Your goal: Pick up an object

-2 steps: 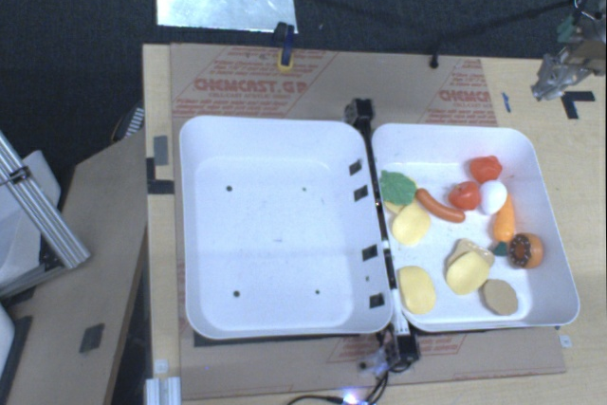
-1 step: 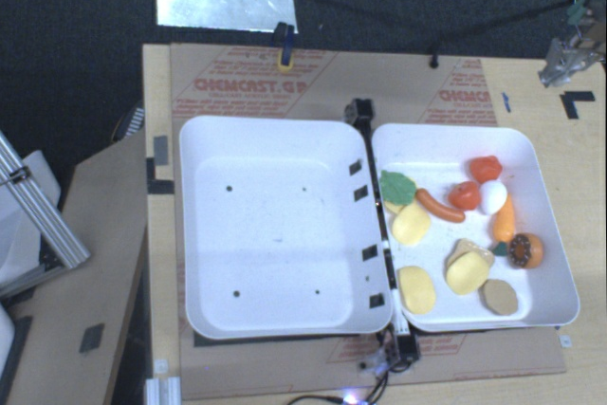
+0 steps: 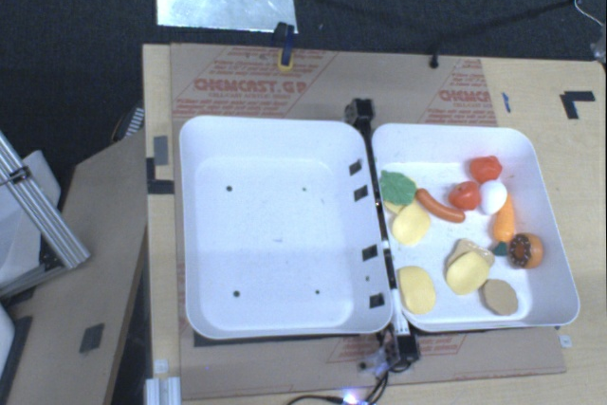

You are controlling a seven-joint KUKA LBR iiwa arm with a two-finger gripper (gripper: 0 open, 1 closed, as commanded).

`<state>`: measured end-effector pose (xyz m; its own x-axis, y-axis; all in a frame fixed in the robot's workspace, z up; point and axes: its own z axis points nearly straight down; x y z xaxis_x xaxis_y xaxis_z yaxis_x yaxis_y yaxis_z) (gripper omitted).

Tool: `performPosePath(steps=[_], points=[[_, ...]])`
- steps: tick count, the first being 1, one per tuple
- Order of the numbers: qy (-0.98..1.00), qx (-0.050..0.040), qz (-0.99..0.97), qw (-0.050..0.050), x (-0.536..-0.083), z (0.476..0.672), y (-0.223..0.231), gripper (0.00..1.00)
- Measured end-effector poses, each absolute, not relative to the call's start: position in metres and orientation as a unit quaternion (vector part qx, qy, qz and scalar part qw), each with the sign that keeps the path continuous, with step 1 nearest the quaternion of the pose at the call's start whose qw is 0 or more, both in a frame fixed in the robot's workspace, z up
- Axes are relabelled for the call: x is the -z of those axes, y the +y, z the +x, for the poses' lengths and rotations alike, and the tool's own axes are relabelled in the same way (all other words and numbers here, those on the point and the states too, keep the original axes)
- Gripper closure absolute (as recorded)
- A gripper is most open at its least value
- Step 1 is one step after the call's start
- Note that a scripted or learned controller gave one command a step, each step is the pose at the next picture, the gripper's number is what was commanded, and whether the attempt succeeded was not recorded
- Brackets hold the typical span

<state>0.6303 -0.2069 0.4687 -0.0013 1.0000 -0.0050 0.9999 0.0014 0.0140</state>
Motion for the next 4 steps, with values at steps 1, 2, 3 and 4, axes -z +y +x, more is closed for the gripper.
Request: performPosePath(steps=[1, 2, 3, 4], points=[[0.71, -0.0019, 0.704, 0.003, -0.478, 0.65, -0.17, 1.0], [0.707, 0.0014, 0.707, 0.0, -0.414, 0.669, -0.208, 1.0], [0.709, -0.0014, 0.705, 0.003, -0.451, 0.669, -0.206, 1.0], [0.709, -0.0014, 0.705, 0.002, -0.465, 0.669, -0.176, 1.0]])
